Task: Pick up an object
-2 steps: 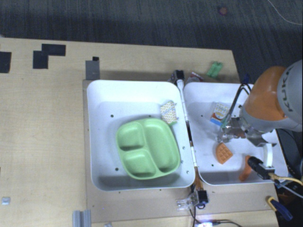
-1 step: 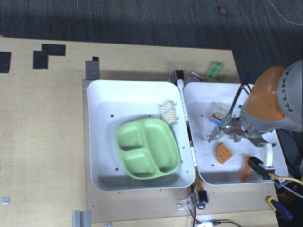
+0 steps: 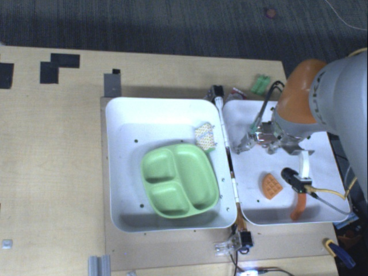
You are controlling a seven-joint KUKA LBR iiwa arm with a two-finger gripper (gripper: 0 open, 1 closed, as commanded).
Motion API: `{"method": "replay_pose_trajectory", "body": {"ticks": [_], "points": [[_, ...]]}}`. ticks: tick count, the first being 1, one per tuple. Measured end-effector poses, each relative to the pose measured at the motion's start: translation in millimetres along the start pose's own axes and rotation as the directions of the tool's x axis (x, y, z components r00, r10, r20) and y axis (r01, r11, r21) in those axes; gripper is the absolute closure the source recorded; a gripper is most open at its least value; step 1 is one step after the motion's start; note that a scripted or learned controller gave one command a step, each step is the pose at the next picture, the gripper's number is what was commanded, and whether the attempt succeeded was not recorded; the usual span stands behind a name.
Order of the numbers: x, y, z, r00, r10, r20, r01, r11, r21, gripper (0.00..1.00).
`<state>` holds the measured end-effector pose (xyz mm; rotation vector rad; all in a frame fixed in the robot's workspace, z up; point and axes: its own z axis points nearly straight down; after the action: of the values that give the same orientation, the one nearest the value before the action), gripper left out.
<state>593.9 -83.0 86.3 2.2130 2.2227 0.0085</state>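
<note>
Grey arm (image 3: 339, 96) above all, green plate (image 3: 179, 180) in left bin (image 3: 122, 154), speckled scrap (image 3: 204, 135) just beyond plate's far right corner, gripper (image 3: 244, 145) right of plate, grip state unreadable, orange waffle (image 3: 272, 186) farther right, orange stick (image 3: 297, 207) rightmost.

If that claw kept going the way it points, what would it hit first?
Probably the bare floor of the right bin, near its left wall. The gripper seems to point down there; the orange waffle-like piece lies off to the side. Depth is hard to judge.
</note>
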Motion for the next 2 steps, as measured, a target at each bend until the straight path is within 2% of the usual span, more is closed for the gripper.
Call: {"method": "replay_pose_trajectory", "body": {"ticks": [1,2], "points": [[0.0,26.4,0.7,1.000,-0.001,0.000,0.001,1.000,0.002,0.00],[0.7,28.6,-11.6,1.000,-0.004,0.000,0.004,1.000,-0.005,1.00]]}}
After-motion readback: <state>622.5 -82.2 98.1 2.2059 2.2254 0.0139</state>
